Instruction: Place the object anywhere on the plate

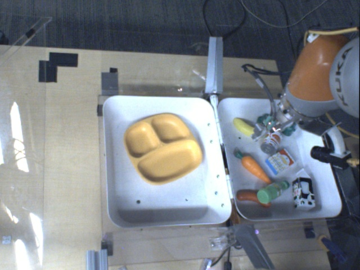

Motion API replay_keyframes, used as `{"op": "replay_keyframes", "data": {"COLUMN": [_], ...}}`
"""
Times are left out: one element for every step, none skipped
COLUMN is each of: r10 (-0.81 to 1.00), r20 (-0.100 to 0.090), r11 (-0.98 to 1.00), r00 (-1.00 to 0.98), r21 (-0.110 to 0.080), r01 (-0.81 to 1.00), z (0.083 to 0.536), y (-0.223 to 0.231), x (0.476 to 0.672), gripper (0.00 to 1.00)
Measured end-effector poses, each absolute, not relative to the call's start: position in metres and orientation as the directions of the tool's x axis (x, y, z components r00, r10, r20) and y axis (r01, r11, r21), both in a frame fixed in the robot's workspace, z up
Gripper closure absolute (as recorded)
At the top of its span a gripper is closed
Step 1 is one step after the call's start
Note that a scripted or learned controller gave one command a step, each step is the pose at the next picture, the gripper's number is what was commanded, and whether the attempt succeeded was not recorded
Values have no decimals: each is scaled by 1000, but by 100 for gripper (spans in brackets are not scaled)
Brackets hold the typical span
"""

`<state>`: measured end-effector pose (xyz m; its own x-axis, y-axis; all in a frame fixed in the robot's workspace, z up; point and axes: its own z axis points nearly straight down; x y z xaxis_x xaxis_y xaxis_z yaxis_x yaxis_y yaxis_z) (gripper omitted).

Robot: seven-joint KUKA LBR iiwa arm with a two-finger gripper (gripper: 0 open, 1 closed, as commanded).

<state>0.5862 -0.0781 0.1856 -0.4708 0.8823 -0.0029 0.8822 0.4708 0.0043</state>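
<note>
Presently: pincer (274, 129), grip state not discernible, low in the right bin (326, 207) over a small can (269, 145) and just right of the banana (243, 127); plate (163, 147) lies well apart toward 9 o'clock, in the left bin (121, 207).

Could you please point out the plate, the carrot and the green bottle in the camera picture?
plate (163, 148): camera view, middle ridge between compartments.
carrot (255, 169): camera view, middle of orange body.
green bottle (272, 192): camera view, middle of its body.
</note>
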Motion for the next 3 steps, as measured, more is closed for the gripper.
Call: {"op": "replay_keyframes", "data": {"r10": [874, 791, 746], "r20": [-2, -4, -3], "r11": [485, 612, 666], "r00": [-485, -612, -666], "r21": [3, 5, 5], "r01": [874, 791, 746], "z": [106, 154, 186], "y": [-112, -113, -58], "x": [587, 532, 507], "gripper": [100, 100, 100]}}
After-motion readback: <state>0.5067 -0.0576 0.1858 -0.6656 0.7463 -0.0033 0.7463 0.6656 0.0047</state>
